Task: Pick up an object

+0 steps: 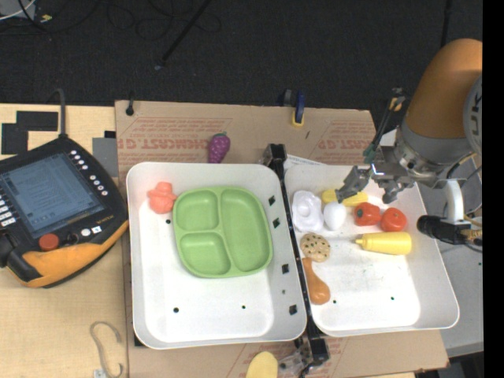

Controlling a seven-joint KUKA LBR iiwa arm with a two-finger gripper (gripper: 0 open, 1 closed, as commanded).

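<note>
Claw (372, 181) hangs spread and empty at the right bin's (441, 305) one o'clock corner, just above the tomato (367, 214), which appears light, smooth, hard and prone to rolling, best pinched across its widest middle.

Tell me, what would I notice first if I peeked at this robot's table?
Probably the big green divided plate lying in the left bin, with an orange-pink toy beside it. In the right bin a heap of play food catches the eye: a yellow mustard bottle, red tomatoes and a cookie, with the gripper above them.
</note>
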